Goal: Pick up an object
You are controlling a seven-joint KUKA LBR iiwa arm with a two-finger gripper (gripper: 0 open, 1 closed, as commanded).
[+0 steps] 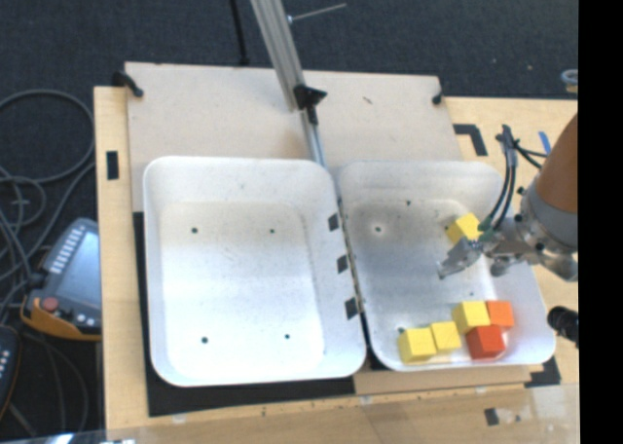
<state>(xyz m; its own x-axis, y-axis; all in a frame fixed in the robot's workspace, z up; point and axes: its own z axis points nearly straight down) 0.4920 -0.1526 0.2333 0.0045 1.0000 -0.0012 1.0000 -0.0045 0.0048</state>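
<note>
My gripper (pixel 478 263) hangs over the right part of the right bin (pixel 389 189), open, with bare bin floor showing between its fingers. A small yellow block (pixel 463 228) lies just beyond it, close to the left finger (pixel 454 261), and I cannot tell whether they touch. Towards the bin's front edge lies a cluster: three yellow blocks (pixel 419 343), (pixel 446 335), (pixel 474 314) and two orange blocks (pixel 499 313), (pixel 487 341). The grey arm with its orange band (pixel 557 174) comes in from the right.
The left bin (pixel 161 238) lies beside the right one, with a black divider (pixel 343 262) between them. A metal post (pixel 277 28) slants up from the back of the bench. Cables and a pendant (pixel 68 272) lie on the floor at the left.
</note>
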